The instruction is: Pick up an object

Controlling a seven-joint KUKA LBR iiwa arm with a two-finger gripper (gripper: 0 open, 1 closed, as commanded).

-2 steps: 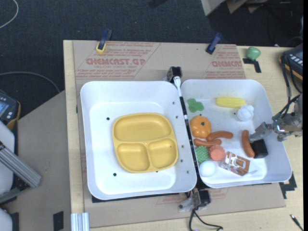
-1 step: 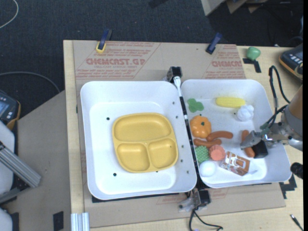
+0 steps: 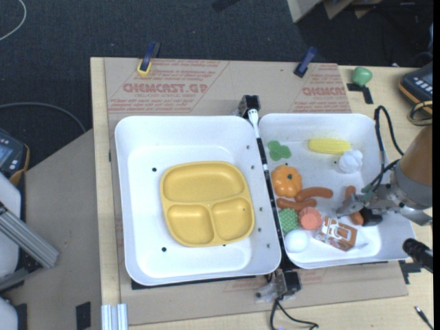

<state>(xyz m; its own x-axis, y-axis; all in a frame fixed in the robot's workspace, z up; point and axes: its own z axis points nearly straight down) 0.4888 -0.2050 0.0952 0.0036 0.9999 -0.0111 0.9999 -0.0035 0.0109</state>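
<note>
Well, my left bin (image 3: 137,184) holds a yellow divided tray (image 3: 205,203). My right bin (image 3: 364,126) holds corn (image 3: 329,145), a pumpkin (image 3: 286,180), a sausage (image 3: 313,196), a white egg (image 3: 297,241) and a small carton (image 3: 337,233). Both sit on a cardboard-topped bench (image 3: 179,84) above dark carpet (image 3: 103,12). My pincer (image 3: 357,205) hovers beside the carton; whether it grips anything, I cannot tell.
</note>
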